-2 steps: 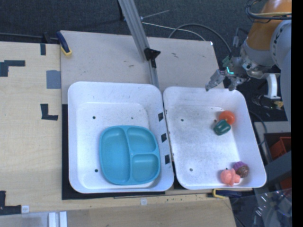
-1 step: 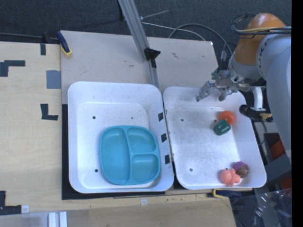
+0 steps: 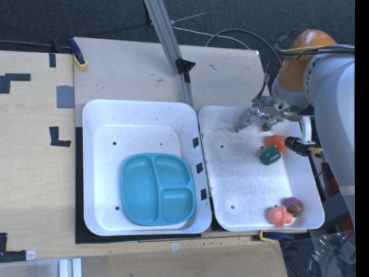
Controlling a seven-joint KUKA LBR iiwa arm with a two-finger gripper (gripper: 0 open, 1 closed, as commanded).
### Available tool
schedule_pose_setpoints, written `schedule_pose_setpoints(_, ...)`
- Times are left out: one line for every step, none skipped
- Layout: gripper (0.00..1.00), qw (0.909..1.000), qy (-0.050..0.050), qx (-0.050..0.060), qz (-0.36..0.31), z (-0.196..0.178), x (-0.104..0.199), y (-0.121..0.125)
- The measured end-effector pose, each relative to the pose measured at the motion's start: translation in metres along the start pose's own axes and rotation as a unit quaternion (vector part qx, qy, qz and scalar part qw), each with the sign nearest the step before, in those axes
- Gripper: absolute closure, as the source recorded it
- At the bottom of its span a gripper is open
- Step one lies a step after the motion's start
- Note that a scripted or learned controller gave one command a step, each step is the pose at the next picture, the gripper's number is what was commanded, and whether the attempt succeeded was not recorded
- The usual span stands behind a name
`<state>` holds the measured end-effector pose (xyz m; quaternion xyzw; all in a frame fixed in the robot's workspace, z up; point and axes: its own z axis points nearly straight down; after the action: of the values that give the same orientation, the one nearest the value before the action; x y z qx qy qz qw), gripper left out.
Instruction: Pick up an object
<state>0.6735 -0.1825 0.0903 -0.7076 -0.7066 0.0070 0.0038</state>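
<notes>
1. While we look down at the near edge of the bench, we find the right bin [image 3: 230, 178], and in its near right corner a pink lumpy toy [image 3: 278, 215] touches a small purple and brown piece [image 3: 293, 206].
2. Beside it we have the left bin [image 3: 98, 154], and a blue divided plate [image 3: 157, 188] lies flat on its floor toward the near right side, three compartments facing up.
3. Moving up the right bin, we spot a dark green object [image 3: 269, 154] near the right wall, with an orange object [image 3: 276, 142] touching it on the far side.
4. Just beyond those two, we see the gripper [image 3: 251, 119] hanging over the far part of the right bin, metal fingers pointing left and down; we cannot tell whether they are spread or pressed together, and nothing shows between them.
5. Behind it we follow the grey arm [image 3: 328, 97] with its orange band [image 3: 305, 56] coming in from the right.
6. Farthest off, we note a slanted metal rail [image 3: 164, 25] crossing the bench top toward the gap between the bins.
</notes>
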Motion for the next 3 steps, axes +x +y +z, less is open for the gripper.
schedule_pose_setpoints(1.0,1.0,0.0,0.001,-0.001,-0.01,0.0,0.0)
schedule_pose_setpoints(1.0,1.0,0.001,-0.01,-0.002,-0.06,-0.008,-0.005)
schedule_pose_setpoints(1.0,0.9999,0.001,-0.011,-0.002,-0.124,-0.012,-0.007)
